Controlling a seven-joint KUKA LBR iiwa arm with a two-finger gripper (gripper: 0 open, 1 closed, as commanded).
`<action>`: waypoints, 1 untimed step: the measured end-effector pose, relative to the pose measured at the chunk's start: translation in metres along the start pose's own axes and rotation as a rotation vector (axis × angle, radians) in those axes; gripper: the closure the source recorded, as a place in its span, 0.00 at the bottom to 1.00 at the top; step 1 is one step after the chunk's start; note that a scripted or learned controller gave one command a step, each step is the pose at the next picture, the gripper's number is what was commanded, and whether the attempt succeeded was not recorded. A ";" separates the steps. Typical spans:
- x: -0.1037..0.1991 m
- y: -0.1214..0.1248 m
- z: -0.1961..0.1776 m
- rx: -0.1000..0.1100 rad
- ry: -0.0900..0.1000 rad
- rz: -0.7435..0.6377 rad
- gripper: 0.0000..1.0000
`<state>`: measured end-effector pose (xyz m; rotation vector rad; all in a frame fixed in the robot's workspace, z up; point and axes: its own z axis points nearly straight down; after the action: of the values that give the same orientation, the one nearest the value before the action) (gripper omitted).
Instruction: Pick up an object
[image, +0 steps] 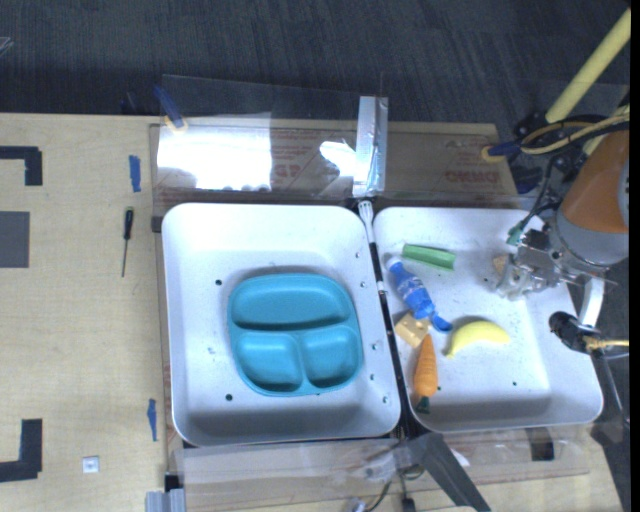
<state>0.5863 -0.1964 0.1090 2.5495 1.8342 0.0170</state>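
Pincer (517, 275) over right bin (520, 395), grip state unclear, banana (476, 335) near, apart, lower-left of it

You've got one fixed cam above the bench (70, 330), looking down at a slant on both white bins (190, 240), w/ the far edge at top. It's mid-range: both bins fit whole, arm (600, 200) enters from the right.
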 end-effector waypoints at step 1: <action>0.000 0.000 0.001 0.001 0.000 0.000 0.00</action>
<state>0.5860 -0.1964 0.1085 2.5503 1.8344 0.0156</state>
